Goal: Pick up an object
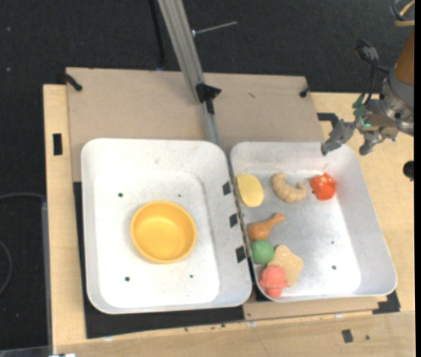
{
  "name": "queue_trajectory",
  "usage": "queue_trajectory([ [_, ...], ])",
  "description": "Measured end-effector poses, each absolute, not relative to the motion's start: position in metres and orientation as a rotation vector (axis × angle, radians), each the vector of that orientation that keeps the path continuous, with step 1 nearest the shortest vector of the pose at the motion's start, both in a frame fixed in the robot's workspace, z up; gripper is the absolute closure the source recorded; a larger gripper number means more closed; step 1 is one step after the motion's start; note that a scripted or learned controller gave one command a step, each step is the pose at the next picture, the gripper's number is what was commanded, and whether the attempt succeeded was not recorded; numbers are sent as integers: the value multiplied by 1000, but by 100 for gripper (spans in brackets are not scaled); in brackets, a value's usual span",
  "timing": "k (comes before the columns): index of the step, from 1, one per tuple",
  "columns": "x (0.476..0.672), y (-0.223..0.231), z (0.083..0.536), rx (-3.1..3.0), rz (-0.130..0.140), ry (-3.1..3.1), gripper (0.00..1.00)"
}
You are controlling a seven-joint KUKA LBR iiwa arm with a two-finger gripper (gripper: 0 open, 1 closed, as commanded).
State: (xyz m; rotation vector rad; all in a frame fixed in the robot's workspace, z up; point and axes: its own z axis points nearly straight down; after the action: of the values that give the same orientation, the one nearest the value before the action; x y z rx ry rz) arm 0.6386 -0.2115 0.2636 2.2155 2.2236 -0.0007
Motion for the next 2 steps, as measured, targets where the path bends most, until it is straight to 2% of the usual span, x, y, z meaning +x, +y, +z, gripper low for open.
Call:
queue_trajectory([
  [1, 638, -212, 264, 2215, -3, 2224, 0],
  [2, 636, -214, 200, 2222, -8, 2223, 0],
])
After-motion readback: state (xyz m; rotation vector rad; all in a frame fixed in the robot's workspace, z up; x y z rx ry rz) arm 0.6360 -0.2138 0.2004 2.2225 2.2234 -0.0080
